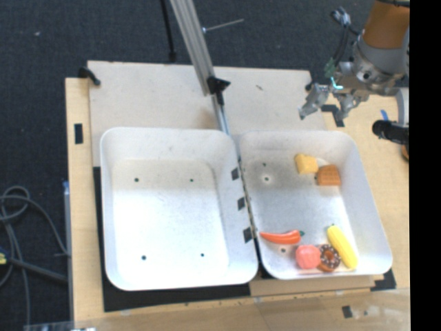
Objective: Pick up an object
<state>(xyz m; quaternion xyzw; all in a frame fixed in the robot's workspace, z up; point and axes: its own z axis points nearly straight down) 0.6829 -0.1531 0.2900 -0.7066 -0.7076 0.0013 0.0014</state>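
The arm (382,19) reaches in from the top right, and its hand (324,102) hangs above the far edge of the right bin (365,185). Its fingers look spread apart with nothing between them. In that bin lie a yellow block (306,163), brown block (328,176), red pepper (280,237), and banana (342,246).
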